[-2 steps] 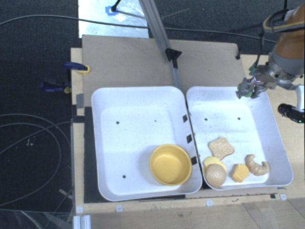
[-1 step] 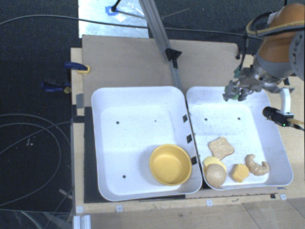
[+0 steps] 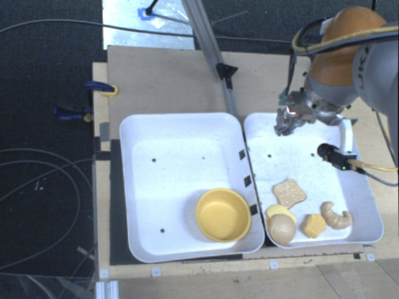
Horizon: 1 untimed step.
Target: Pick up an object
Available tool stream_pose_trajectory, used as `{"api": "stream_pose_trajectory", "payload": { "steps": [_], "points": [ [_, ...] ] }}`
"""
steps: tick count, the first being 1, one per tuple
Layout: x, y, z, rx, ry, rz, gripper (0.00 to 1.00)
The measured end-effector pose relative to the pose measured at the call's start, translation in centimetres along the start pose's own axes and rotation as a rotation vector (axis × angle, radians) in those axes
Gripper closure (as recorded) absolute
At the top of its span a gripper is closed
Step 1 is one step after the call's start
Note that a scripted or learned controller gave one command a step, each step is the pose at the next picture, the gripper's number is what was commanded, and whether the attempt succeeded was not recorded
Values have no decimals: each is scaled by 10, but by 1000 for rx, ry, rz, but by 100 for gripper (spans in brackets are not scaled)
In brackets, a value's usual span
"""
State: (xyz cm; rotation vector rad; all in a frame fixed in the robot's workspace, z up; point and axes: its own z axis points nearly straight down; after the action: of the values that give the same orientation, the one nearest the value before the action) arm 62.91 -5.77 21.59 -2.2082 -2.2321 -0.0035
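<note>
Four food pieces (image 3: 303, 213) lie well below the end effector (image 3: 287, 124), whose grip state I cannot tell.

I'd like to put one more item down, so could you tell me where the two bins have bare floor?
The left bin is bare apart from the yellow bowl in its near right corner. The right bin is bare across its far half, under the gripper. Its near edge is crowded: cracker, round bun, cheese cube, croissant.
</note>
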Motion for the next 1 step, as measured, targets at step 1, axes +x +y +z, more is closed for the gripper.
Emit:
{"api": "stream_pose_trajectory", "payload": {
  "steps": [1],
  "points": [
    [53, -1, -2, -1, 0, 0, 100]
  ]
}}
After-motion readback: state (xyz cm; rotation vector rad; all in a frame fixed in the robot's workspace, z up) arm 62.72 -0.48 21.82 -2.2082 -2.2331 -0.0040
